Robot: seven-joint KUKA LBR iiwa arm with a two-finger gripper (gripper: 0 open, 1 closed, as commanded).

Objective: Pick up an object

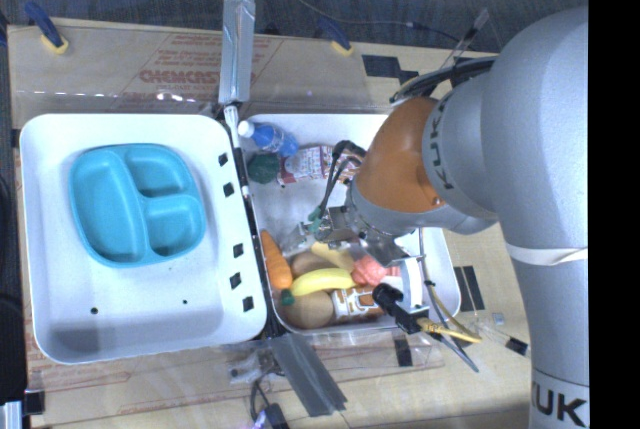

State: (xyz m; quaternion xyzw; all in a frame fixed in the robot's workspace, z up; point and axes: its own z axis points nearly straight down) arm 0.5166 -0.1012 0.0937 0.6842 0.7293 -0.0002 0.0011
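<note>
Right bin (448, 269) crowds banana (322, 281), carrot (277, 262) and bottle (270, 137) beneath tool (352, 235), grip state unclear.

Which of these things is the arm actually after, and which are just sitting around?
For the job: gripper, banana, carrot, water bottle, all in the right bin.

Just lying about: blue divided tray in the left bin, blue clamps.
</note>
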